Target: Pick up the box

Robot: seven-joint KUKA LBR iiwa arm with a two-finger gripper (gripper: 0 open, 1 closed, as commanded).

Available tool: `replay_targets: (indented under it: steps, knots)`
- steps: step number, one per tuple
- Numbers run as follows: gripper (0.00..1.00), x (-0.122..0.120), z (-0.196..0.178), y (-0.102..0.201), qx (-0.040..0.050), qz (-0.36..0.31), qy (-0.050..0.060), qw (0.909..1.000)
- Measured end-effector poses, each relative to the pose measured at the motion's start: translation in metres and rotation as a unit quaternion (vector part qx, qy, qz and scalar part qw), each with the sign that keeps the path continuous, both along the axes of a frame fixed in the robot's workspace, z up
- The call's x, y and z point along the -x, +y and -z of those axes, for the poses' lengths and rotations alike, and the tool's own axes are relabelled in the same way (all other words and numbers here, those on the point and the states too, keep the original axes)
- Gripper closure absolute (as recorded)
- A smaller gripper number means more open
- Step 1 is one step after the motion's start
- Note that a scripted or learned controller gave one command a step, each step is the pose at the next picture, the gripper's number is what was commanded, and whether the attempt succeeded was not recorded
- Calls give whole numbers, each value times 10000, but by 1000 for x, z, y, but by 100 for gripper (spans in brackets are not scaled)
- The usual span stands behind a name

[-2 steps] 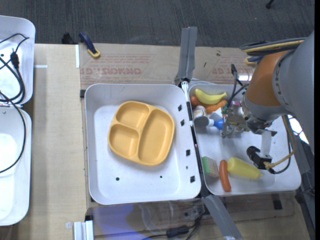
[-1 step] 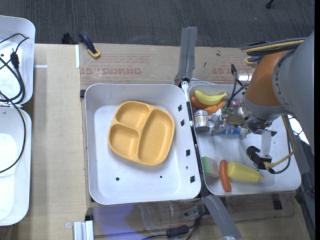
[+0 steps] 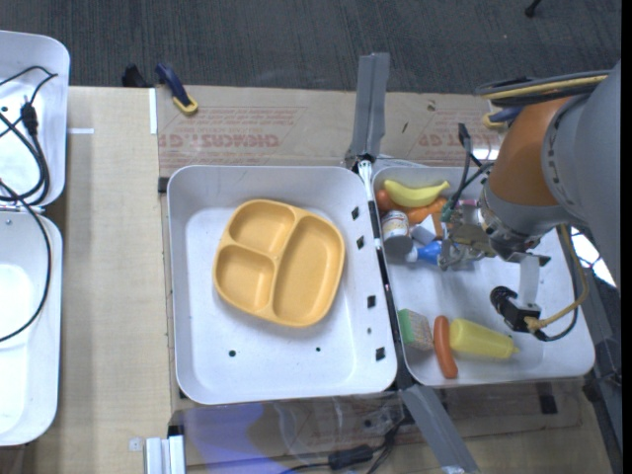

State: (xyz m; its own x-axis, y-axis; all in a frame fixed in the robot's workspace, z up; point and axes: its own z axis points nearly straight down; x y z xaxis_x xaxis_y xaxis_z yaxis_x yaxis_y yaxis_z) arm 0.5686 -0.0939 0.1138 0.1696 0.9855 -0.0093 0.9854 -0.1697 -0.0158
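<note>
The arm (image 3: 553,156) reaches in from the right over the right bin (image 3: 563,358), its grey body and orange band covering the bin's upper right part. The gripper (image 3: 456,255) hangs low near the middle of that bin, among a cluster of small things at its upper left; whether it is released or clenched cannot be told from here, and nothing can be seen held in it. No item among the clutter can be made out with certainty as the box; the small things just left of the gripper are too crowded and partly hidden to name surely. Beside the gripper on the left lies a blue piece (image 3: 429,253), with a small jar (image 3: 395,225) further left by the bin wall. Above them rest a banana (image 3: 415,192) and an orange carrot-like piece (image 3: 427,212). At the bin's lower edge, well apart from the gripper, lie a yellow block (image 3: 481,339), a red sausage-like toy (image 3: 443,346) and a green-tipped item (image 3: 415,329). The left bin (image 3: 197,363) holds a yellow divided plate (image 3: 279,262).
</note>
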Motion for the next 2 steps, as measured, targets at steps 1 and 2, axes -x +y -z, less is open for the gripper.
replay_targets:
  steps: [1, 2]
  knots:
    - [0, 0, 0, 0, 1, 0, 3, 10000]
    - [100, 0, -8, 0, 7, -10, 13, 10000]
